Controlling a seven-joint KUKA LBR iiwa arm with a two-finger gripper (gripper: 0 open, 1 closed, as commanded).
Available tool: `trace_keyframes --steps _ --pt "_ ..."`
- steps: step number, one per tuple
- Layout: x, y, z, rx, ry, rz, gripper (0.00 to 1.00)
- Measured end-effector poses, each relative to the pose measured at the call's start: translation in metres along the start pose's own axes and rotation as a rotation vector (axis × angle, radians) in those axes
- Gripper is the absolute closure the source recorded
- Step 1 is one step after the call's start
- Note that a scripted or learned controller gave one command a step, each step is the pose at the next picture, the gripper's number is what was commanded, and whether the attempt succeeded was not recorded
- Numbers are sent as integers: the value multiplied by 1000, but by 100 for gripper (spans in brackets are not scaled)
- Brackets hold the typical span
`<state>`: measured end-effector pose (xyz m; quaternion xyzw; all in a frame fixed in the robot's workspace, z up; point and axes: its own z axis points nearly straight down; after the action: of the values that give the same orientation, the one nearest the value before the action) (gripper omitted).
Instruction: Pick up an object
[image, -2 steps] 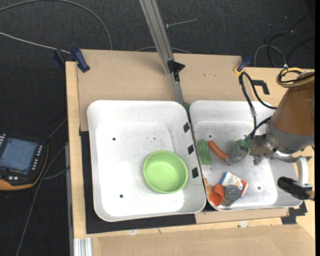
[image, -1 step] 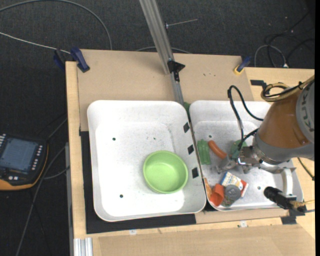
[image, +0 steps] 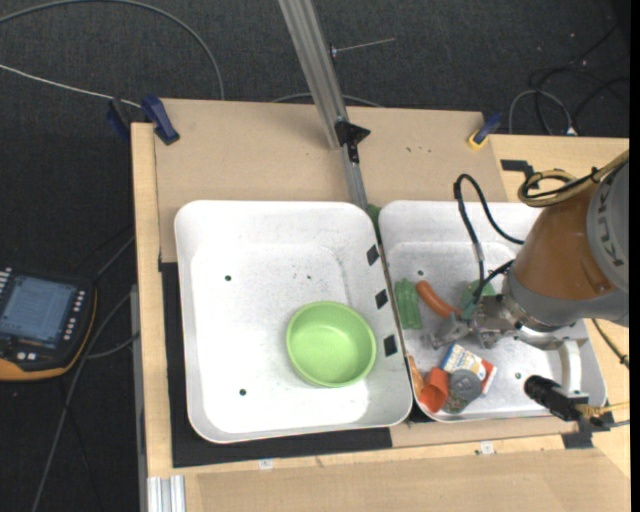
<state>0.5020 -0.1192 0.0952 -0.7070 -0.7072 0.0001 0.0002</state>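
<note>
- Landmark: right bin (image: 500, 215), white, shallow.
- Arm (image: 565, 260) comes in over the right bin's right side, orange band above the wrist, gripper (image: 468, 325) down low near the bin's middle.
- Pincer state: can't tell, too small and cluttered to read.
- Orange carrot-like piece (image: 433, 297) lies just left of the gripper, in the right bin.
- Green block (image: 407, 303) sits by the right bin's left wall.
- Small printed packet (image: 470, 363) and grey round disc (image: 463, 388) lie at the right bin's front, below the gripper; orange cup (image: 432, 388) is beside the disc.
- Green bowl (image: 331, 343) sits upright in the left bin (image: 230, 250), left of the right bin.
</note>
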Motion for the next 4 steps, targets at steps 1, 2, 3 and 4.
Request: trace_keyframes --steps 1,2,3,4 --pt "0 0 -11 -1 0 0 100" --pt "-5 2 -72 -6 -1 0 100" --pt "0 -5 -128 -6 -1 0 100" --pt "0 -5 -143 -3 -1 0 100"
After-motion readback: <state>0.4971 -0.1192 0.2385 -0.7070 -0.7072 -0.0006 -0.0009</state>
